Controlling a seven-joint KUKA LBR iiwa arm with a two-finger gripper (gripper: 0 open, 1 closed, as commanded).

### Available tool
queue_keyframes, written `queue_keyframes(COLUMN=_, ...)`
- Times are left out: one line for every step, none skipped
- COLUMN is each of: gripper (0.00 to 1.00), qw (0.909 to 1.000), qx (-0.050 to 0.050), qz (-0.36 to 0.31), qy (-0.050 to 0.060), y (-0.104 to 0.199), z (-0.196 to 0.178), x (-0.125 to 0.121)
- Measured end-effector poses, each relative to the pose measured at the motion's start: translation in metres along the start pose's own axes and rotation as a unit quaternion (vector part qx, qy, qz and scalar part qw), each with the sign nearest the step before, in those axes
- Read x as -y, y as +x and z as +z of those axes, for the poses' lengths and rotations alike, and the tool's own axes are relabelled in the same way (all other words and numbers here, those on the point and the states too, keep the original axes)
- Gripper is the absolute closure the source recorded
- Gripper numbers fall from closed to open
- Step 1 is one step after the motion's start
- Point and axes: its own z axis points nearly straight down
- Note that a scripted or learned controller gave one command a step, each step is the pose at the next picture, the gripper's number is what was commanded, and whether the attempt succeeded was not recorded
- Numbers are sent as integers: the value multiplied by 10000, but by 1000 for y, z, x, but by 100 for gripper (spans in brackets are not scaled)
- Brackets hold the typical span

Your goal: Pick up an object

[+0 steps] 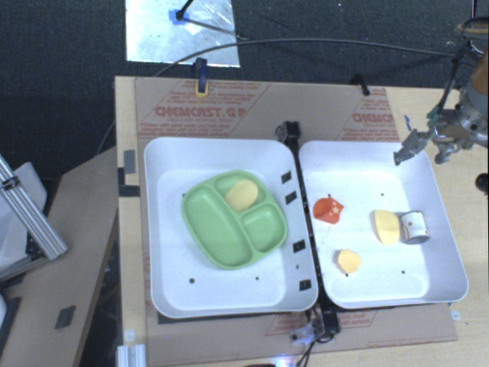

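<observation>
Right bin point(428, 285): red piece point(328, 209) near the left wall; yellow block point(386, 227) touching a small metal can point(413, 227); yellow lump point(348, 261) lower down. Left bin point(164, 205): green divided plate point(221, 232), a yellow item point(243, 195) in its top compartment. Gripper point(425, 149) over the right bin's upper right corner, fingers spread, nothing between them.

Tabletop point(92, 205): tan, overlaid by a brown sheet point(229, 109) printed with red lettering. Yellow-and-blue clamp point(201, 79) at the sheet's far edge. Black clips point(294, 197) along the seam between the bins. Crinkled foil square point(179, 21) on dark carpet point(53, 60) beyond. Aluminium rail point(27, 209), slanted, at left edge.
</observation>
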Motion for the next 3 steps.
queue_keyframes(gripper=0, qw=10000, qx=13, qz=-15, qy=-57, y=1, z=-7, x=-2)
queue_keyframes(gripper=0, qw=10000, qx=11, qz=-2, qy=-41, y=-8, z=47, x=2)
queue_keyframes(gripper=0, qw=10000, qx=9, qz=-22, qy=-41, y=-8, z=103, x=-8)
